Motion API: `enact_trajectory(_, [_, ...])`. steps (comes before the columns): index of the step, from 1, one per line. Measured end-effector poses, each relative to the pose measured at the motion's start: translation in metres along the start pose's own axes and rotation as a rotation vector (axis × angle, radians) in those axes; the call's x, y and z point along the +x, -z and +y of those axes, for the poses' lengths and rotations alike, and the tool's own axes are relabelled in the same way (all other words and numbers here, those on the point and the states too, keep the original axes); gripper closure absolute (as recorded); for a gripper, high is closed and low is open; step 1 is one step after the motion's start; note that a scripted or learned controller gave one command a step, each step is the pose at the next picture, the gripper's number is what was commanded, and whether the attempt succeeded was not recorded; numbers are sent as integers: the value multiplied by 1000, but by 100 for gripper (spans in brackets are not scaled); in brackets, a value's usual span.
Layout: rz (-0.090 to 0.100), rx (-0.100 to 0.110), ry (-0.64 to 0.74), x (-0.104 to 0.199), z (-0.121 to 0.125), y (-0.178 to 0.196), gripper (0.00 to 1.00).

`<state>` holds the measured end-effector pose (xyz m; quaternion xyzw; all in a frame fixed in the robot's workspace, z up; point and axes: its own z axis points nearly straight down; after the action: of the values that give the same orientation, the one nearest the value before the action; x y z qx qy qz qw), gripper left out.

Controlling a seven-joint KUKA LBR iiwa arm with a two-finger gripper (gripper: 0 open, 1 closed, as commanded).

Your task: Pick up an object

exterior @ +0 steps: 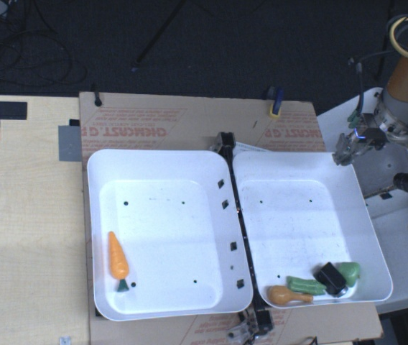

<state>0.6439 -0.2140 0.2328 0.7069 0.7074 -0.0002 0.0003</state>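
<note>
We are still at the approach, our gripper (345,149) hanging outside the right bin (301,165), grip state unclear, and must next reach the toy pile (319,282)

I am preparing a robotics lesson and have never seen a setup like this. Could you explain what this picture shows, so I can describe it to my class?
One camera looks down at a slant on a bench. Two shallow white trays sit side by side: the left bin and the right bin. The left one holds a toy carrot. In the right one's near corner lie an orange gourd-shaped toy, a green toy, a black block and a green lump. The grey robot arm reaches in from the right; its claw hangs above the right bin's far corner, with nothing visibly in it.
</note>
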Motion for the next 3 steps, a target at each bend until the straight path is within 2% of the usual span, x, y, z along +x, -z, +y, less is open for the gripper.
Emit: enact_trajectory(3, [0,3,2,1,0,-5,100])
